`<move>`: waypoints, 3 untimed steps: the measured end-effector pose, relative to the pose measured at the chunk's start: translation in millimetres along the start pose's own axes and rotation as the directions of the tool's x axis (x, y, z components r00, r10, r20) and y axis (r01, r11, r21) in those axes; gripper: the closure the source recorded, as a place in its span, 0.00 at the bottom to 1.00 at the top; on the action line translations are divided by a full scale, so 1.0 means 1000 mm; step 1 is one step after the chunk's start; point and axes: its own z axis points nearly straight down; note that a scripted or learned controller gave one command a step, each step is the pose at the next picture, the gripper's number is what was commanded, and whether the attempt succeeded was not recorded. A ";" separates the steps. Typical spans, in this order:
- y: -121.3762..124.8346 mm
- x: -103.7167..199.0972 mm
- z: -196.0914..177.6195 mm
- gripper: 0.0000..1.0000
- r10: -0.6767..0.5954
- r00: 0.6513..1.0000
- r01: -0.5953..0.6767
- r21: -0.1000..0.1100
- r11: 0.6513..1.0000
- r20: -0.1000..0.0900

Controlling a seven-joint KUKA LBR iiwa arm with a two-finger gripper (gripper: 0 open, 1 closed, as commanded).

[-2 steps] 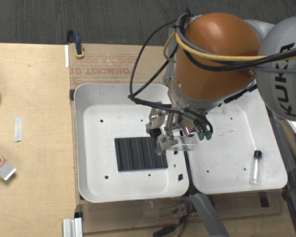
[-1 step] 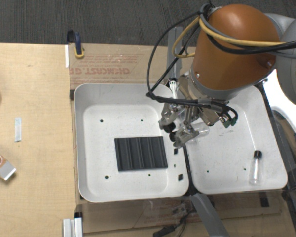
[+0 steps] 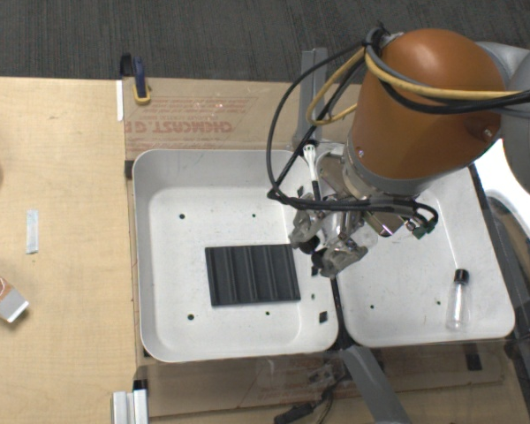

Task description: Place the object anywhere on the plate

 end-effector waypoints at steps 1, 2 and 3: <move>-0.008 0.009 -0.005 1.00 -0.076 0.997 0.076 0.001 0.997 0.002; 0.027 -0.019 0.021 1.00 -0.457 0.890 0.457 -0.002 0.890 0.000; -0.010 0.019 -0.021 1.00 -0.596 0.803 0.596 0.001 0.803 0.002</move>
